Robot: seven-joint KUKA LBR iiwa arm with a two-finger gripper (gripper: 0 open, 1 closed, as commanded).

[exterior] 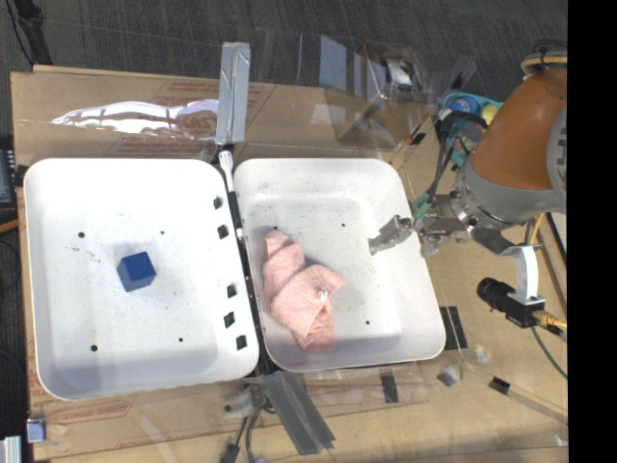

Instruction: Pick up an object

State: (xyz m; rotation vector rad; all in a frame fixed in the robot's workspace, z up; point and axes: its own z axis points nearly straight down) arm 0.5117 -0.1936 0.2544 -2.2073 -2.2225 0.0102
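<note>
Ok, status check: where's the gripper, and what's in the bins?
Gripper over right bin's right edge, holding nothing. Pink cloth crumpled in right bin. Blue cube in left bin. Path to cloth unobstructed.

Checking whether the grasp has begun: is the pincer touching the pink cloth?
Apart. The camera view shows the pincer near the right bin's right side, with bare white floor between it and the pink cloth.

light: bright, even, from above | glare: strong on the tape strip (135, 117) at upper left | shadows: soft, faint inside the white bins (58, 287) | focus: slight softness overall
</note>
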